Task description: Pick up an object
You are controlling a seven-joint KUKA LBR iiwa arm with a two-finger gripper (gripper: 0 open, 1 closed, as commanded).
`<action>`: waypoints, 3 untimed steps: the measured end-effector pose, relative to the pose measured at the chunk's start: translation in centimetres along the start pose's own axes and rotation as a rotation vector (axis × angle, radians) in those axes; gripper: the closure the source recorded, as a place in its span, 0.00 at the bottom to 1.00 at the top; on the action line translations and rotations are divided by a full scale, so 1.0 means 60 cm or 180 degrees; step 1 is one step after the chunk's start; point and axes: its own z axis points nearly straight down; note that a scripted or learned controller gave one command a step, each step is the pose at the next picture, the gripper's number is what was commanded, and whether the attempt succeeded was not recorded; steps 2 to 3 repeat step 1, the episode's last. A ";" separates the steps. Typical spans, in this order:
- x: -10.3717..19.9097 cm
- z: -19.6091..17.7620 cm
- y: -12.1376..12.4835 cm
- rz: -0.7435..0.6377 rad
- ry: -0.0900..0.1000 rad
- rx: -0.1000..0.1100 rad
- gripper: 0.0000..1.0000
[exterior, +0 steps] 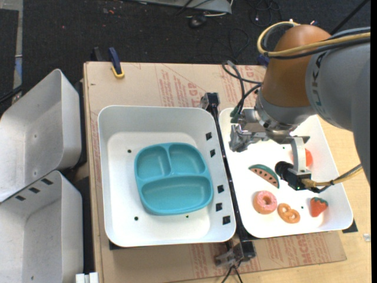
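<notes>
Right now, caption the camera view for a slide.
End effector above toy food in right bin; teal tray in left bin.

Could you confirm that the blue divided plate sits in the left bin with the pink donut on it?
Not quite: the blue divided plate does sit in the left bin, but the pink donut lies in the right bin, beside the pretzel, as the camera view shows.

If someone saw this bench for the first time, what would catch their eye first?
The grey arm with its orange band looms over the right bin, its gripper near that bin's upper left. The teal divided plate sits in the left bin. Bright toy foods dot the right bin's lower half: watermelon slice, pink donut, pretzel, strawberry.
</notes>
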 end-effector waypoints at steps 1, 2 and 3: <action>0.107 0.001 0.010 -0.0004 -0.0002 0.0003 1.00; 0.107 0.001 0.010 -0.0004 -0.0002 0.0003 1.00; 0.107 0.001 0.010 -0.0004 -0.0002 0.0003 1.00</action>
